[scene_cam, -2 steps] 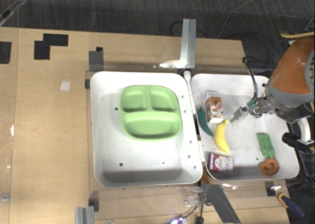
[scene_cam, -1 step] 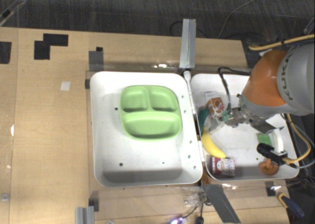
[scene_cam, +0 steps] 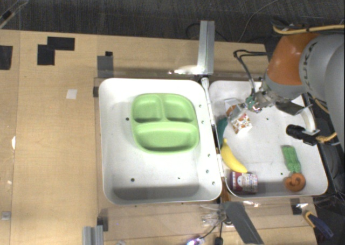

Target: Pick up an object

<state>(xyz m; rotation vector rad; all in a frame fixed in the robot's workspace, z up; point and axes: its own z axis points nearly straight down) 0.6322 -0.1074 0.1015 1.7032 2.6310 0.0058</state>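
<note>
My gripper [scene_cam: 253, 102] hangs over the upper left part of the right bin [scene_cam: 310, 184], below the orange band of the arm [scene_cam: 285, 61]. Just below and left of it lies a white snack packet [scene_cam: 241, 122] with coloured print, and its crinkled clear end reaches up toward the gripper tip. Whether the two touch I cannot tell. A yellow banana [scene_cam: 232, 158] lies at the bin's left side, with a dark red can [scene_cam: 244, 182] on its side below it. A green block [scene_cam: 291, 158] and a brown-orange round object [scene_cam: 294, 182] sit at the lower right.
The left bin [scene_cam: 110, 147] holds a green divided plate [scene_cam: 164, 121]. A dark green item [scene_cam: 220, 128] rests against the right bin's left wall. A black part of the arm with cables [scene_cam: 302, 132] reaches over the right bin's right side. A metal post [scene_cam: 206, 44] stands behind the bins.
</note>
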